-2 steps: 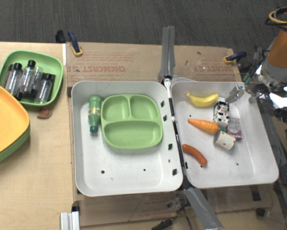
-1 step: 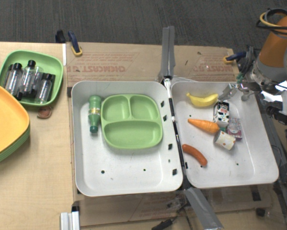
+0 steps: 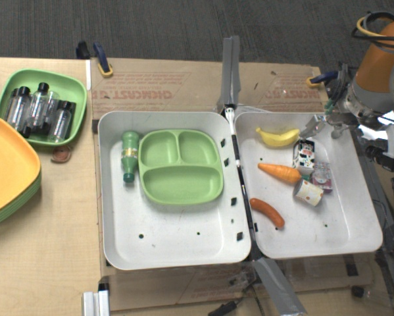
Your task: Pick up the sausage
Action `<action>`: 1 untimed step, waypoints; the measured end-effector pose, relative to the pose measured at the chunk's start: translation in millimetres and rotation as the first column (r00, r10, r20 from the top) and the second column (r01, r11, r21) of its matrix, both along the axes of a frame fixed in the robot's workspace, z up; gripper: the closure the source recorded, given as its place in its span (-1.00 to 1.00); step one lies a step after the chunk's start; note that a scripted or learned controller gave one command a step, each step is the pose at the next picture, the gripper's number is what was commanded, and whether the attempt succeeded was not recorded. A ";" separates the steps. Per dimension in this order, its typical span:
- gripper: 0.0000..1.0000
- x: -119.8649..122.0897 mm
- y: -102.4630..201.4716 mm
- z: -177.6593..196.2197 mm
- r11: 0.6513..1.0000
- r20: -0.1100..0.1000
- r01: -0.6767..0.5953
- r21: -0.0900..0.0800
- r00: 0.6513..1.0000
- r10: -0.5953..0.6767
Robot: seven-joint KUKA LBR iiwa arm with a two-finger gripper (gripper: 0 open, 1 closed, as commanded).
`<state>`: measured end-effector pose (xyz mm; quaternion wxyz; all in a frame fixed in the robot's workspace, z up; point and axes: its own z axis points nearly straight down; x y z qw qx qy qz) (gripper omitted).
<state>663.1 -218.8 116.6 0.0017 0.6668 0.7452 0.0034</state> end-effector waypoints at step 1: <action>-1.00 -98.5 -4.1 75.2 0.952 -0.009 0.307 -0.004 0.952 -0.307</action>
